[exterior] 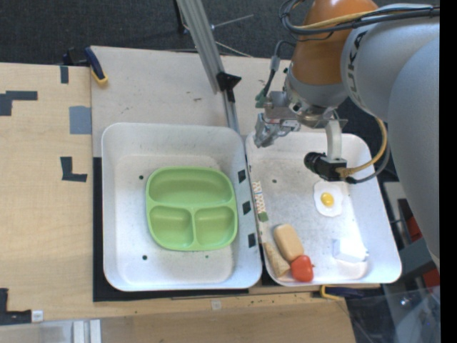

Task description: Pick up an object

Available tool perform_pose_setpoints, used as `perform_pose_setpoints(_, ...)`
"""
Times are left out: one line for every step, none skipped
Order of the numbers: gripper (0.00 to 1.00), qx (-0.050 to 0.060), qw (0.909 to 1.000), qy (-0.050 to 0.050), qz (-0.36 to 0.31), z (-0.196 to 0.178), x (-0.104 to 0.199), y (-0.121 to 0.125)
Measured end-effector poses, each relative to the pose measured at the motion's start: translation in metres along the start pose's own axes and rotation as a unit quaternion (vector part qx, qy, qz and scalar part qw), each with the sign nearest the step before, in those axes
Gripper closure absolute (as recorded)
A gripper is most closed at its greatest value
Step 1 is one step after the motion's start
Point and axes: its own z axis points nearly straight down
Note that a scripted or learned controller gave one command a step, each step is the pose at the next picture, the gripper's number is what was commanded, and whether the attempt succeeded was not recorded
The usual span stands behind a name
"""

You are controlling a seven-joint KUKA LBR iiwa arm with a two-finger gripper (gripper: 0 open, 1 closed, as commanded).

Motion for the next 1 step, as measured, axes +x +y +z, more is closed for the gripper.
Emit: perform_pose_setpoints(1.0, 0.001, 1.0, 0.0, 0.0, 0.0067, 0.0628, -0.0019)
